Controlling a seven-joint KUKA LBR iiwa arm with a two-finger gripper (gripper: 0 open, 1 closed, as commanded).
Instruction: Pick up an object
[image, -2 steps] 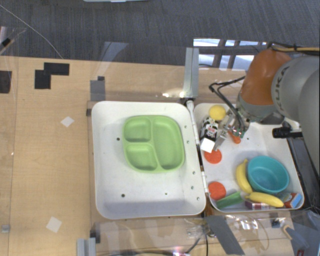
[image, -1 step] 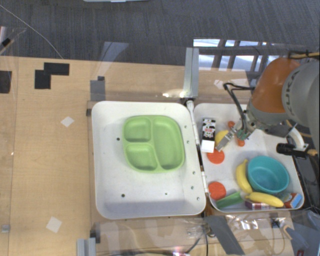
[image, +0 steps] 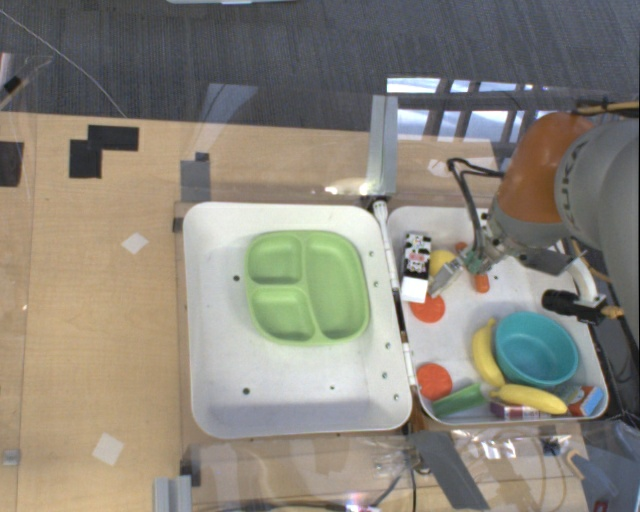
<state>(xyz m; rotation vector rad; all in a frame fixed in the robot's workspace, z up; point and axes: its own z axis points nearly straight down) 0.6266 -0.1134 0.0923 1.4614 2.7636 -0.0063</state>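
Observation:
My gripper (image: 447, 275) hangs low over the upper left part of the right bin (image: 450, 225), under the orange-banded wrist (image: 535, 170). Right beside its tip lie a white block (image: 414, 290), a red-orange disc (image: 428, 309) and a yellow piece (image: 440, 261). A black and white box (image: 416, 253) lies just to its upper left. A small orange piece (image: 482, 282) sits to its right. I see nothing clearly gripped.
The right bin also holds a teal bowl (image: 536, 348), two bananas (image: 486, 356) (image: 531, 398), a red round thing (image: 434, 379), a green vegetable (image: 458, 400) and a pen-like item (image: 520, 411). A green divided plate (image: 305, 285) lies in the left bin (image: 215, 380).

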